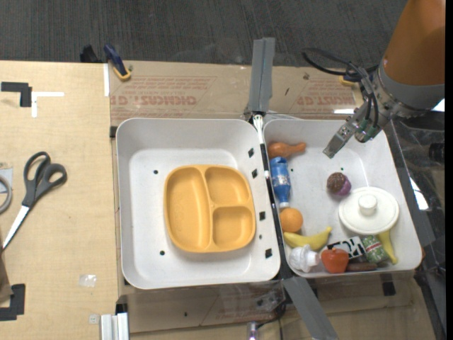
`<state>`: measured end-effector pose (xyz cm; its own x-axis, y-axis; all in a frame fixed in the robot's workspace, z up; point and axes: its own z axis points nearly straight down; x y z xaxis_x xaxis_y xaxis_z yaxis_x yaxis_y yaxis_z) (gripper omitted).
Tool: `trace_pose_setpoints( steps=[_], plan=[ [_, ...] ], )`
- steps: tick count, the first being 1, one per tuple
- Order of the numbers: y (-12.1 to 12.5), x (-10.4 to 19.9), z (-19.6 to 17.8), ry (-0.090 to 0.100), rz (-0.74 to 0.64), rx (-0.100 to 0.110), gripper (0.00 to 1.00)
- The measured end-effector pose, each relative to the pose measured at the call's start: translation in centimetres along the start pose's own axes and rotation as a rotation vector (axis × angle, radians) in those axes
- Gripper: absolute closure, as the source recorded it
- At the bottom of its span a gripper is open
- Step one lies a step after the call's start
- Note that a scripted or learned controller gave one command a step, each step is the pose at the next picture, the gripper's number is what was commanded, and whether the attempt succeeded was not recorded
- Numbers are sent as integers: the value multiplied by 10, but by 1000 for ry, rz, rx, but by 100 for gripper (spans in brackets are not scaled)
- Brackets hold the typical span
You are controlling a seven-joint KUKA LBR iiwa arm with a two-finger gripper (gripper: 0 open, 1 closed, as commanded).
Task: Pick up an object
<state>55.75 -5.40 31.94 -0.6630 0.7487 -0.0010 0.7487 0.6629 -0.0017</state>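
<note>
The hand [340, 142] hovers, pinching nothing, at the right bin's [405, 183] upper edge, poised above the purple ball [339, 183]; finger spread unclear.

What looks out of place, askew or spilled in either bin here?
Nothing looks spilled or damaged. The yellow divided plate lies flat in the left bin. The items in the right bin are crowded along its left and near edges, with the blue bottle lying on its side.
</note>
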Motion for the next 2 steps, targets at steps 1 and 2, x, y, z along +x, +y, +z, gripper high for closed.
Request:
trace_pose_setpoints(
  steps=[1, 2],
  plan=[
    [-11, -48, 227, -1, -96, -3, 100],
    [61, -26, 79, -2, -53, -3, 100]
  ],
)
